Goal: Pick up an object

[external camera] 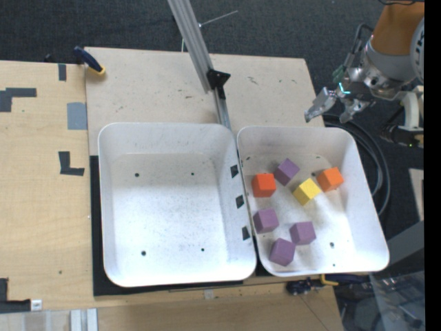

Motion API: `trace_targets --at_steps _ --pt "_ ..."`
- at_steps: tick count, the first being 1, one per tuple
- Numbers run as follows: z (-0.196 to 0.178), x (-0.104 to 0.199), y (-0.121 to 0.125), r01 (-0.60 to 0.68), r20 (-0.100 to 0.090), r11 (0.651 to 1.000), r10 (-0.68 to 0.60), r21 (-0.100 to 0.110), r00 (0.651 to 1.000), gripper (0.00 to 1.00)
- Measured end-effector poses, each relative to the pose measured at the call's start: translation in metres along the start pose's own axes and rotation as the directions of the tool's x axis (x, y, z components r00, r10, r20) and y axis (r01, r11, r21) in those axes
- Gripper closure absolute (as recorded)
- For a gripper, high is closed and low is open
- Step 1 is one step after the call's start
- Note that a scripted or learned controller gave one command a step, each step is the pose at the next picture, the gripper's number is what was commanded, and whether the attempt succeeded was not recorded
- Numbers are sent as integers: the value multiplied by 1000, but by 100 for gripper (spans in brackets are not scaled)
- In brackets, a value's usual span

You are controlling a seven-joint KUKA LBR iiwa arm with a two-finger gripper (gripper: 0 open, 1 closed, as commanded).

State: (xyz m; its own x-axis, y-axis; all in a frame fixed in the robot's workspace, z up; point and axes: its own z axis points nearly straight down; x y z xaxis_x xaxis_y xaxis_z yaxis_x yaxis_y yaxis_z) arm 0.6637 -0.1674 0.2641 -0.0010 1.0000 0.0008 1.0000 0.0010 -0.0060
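The right bin [358, 164] holds several small blocks: an orange-red one [263, 184], an orange one [330, 178], a yellow one [306, 191] and several purple ones, for instance one at the back [287, 171] and one near the front [282, 252]. My gripper [335, 107] hangs above the bin's far right corner, outside the rim, well back from the blocks. Its two fingers are spread apart with nothing between them.
The left bin [110, 150] sits beside the right one, their rims touching. A slanted metal rail [196, 40] runs from the top down to the joint between the bins. Black cables [379, 150] lie to the right of the bins. A blue-and-yellow clamp [89, 61] sits on the board's far left corner.
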Motion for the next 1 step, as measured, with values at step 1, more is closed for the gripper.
trace_targets --at_steps 1 --pt "-4 0 1 1 2 1000 -1 -5 1000 0"
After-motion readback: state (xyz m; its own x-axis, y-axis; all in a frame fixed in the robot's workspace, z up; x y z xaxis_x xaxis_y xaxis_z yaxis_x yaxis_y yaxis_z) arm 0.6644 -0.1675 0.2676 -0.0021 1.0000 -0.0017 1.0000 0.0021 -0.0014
